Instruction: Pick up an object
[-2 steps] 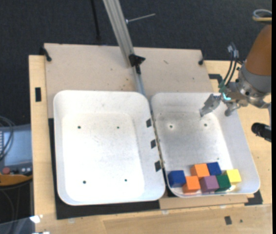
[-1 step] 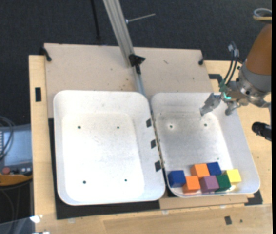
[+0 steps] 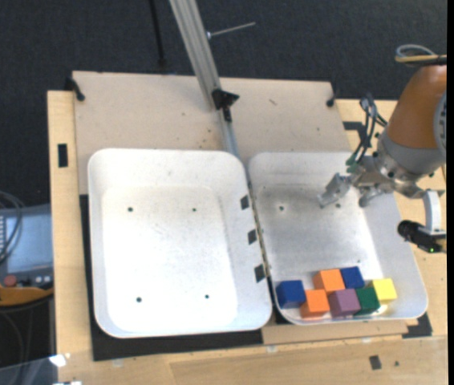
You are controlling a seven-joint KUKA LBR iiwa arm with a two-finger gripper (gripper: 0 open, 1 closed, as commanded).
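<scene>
Several coloured blocks lie clustered at the near edge of the right bin [image 3: 307, 235]: a blue block [image 3: 290, 292], an orange block [image 3: 330, 280], a second blue one [image 3: 352, 277], a yellow one [image 3: 384, 289], another orange one [image 3: 316, 301], a purple one [image 3: 343, 301] and a green one [image 3: 367, 298]. My gripper [image 3: 350, 192] hangs over the far right part of that bin, well above and beyond the blocks. Its two fingers are spread apart, open, with nothing between them.
The left bin [image 3: 171, 239] lies beside the right one on the wooden bench. A slanted aluminium pole [image 3: 199, 50] rises from the bench's back middle. A control pendant [image 3: 18, 247] with cables sits off the bench at the left.
</scene>
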